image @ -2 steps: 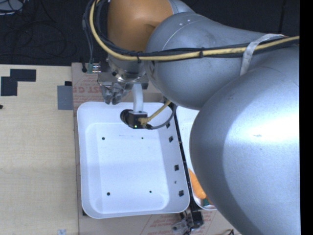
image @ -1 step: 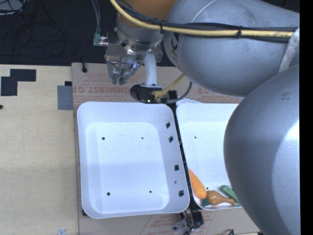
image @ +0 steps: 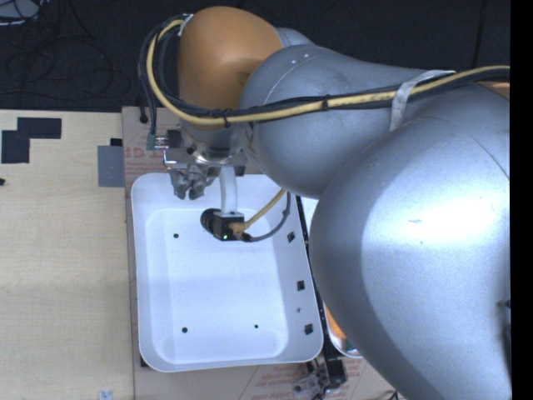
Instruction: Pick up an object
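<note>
My gripper (image: 191,187) hangs from the orange wrist band (image: 225,52) over the far left corner of the left white bin (image: 158,307). It is close above the bin's back wall. A white post with a black unit (image: 220,223) and a small green light reaches down from the wrist to the bin floor beside it. Nothing shows between the gripper's tips. A sliver of an orange thing (image: 332,324) peeks out under the arm in the right bin; most of it is hidden.
The grey arm (image: 400,207) covers nearly all of the right bin. A yellow cable (image: 275,207) loops from the wrist to the black unit. The bench (image: 58,257) lies to the left, with black and grey patches at its back.
</note>
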Controlling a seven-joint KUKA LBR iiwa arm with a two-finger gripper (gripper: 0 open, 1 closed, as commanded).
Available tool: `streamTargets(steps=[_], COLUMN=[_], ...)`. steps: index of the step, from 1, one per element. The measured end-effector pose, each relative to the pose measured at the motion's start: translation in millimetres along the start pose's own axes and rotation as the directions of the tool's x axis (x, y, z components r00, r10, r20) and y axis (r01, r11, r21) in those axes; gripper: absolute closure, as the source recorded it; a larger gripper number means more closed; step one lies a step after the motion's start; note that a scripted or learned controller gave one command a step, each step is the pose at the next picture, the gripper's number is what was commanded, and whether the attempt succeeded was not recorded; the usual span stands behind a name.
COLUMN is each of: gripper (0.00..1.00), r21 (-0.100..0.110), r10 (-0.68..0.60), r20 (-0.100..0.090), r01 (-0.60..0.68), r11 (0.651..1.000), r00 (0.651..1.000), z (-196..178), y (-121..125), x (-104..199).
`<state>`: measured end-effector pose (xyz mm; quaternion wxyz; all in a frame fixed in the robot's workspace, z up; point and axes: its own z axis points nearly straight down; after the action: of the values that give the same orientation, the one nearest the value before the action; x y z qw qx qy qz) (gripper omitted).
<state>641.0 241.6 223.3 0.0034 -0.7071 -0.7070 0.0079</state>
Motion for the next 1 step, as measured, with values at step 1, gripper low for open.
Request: streamTargets(steps=[1], gripper=[1.0], r21=[-0.009], r10=[-0.003], r20=[-0.003], r01=[0.003], r11=[1.0], r00=[1.0], z=[26.2], y=[2.0], x=[2.4])
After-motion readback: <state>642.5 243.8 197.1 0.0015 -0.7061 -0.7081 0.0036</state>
